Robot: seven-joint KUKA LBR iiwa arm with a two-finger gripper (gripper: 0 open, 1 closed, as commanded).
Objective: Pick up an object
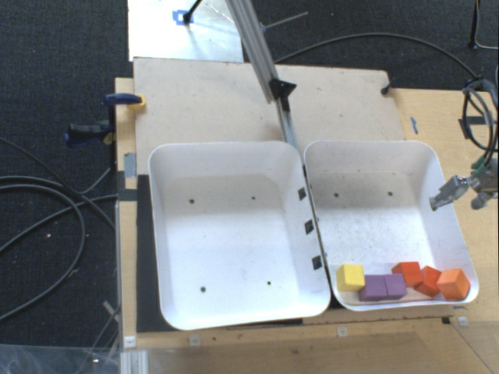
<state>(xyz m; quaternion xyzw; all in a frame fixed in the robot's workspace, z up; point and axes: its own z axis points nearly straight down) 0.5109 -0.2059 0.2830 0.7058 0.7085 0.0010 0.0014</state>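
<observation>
Closest to the camera, along the near wall of the right bin [374,158], my blocks lie in a row. The yellow block [351,277] sits at the row's left end, close to the wall this bin shares with its neighbour. Just right of it lies the purple block [382,287], touching or nearly touching it. Next come two red-orange blocks [416,276] pressed together, and at the row's right end, in the bin's near right corner, the orange block [454,284] rests against them.

Left of the right bin, the left bin [226,158] sits beside it, the two walls meeting along dark clips.

Farther back, at the right bin's right rim, my pincer [447,193] hangs about level with the middle of that wall, well apart from the blocks and with nothing in it. I cannot tell whether it is open or closed.

Beyond the right bin lies the pale board [218,100] under both bins, with a slanted metal pole [253,29] crossing above it.
</observation>
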